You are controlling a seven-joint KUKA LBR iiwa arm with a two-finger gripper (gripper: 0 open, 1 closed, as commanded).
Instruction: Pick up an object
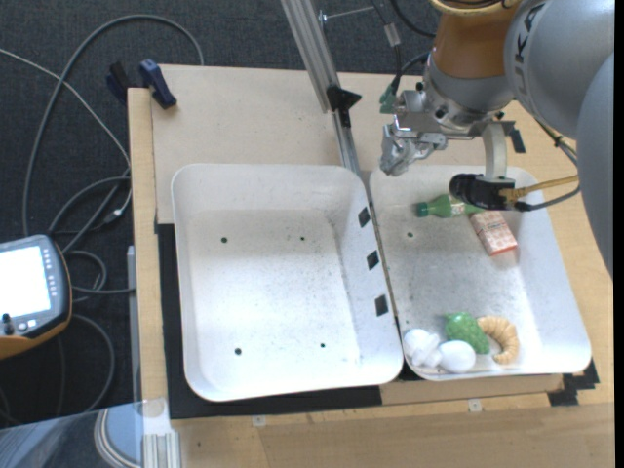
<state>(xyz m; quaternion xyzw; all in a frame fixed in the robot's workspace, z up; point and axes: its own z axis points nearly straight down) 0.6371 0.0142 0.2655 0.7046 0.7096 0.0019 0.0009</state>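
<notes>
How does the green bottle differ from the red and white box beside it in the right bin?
The small green bottle is slim and rounded, lying crosswise with its neck toward the left bin; the flat red and white box is rectangular and angled toward the bin's near right. The bottle sits nearer the bin's far edge. Both lie flat in the right white bin.

Arm casing [575, 47]: dark letters at the upper right, cut off and too partial to be read.
Small red-and-white box [494, 232]: printing was present, too small to read.
Handheld screen [24, 281]: glared white, nothing legible.
</notes>
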